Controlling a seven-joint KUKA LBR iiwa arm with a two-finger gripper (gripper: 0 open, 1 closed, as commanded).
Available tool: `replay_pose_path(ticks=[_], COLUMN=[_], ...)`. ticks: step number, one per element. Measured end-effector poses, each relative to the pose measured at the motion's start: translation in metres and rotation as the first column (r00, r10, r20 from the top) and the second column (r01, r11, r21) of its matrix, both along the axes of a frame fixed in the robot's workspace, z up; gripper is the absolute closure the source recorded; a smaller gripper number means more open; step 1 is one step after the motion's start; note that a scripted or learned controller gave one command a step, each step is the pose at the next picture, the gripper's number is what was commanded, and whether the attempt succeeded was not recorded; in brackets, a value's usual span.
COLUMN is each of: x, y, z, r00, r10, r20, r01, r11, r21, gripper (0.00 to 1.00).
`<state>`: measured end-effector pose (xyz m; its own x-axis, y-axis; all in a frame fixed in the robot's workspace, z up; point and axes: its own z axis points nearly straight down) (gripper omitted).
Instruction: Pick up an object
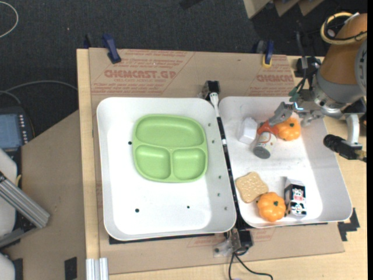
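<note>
1. The arm (341, 69) is reaching in from the right, its claw (284, 114) hanging over the right bin (326, 174)'s far side; its opening I cannot tell.
2. An orange fruit (288, 129) is lying just below it, beside a grey cup (263, 147).

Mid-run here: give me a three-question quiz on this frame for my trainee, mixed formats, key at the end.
1. True or false: the green divided plate lies in the left bin.
2. How many small orange pumpkins sit in the right bin?
3. Which lies beside the cracker? A) the near pumpkin B) a blue clamp C) the gripper

Key: 1 true; 2 two, the other near the gripper; 3 A.
</note>
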<state>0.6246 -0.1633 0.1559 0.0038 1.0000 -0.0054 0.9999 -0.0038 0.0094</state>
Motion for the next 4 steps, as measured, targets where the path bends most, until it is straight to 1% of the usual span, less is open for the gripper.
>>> replay_pose_path(ticks=[1, 2, 3, 4], x=[0.016, 0.012, 0.013, 0.015], y=[0.027, 0.038, 0.039, 0.14], z=[-0.053, -0.06, -0.046, 0.035], r00=[1.0, 1.0, 1.0, 1.0], r10=[0.005, 0.002, 0.004, 0.014], r20=[0.001, 0.013, 0.015, 0.001], r01=[-0.005, -0.002, -0.004, -0.014], r11=[1.0, 1.0, 1.0, 1.0], r21=[0.004, -0.005, -0.001, 0.008], gripper=[0.0, 0.0, 1.0, 1.0])
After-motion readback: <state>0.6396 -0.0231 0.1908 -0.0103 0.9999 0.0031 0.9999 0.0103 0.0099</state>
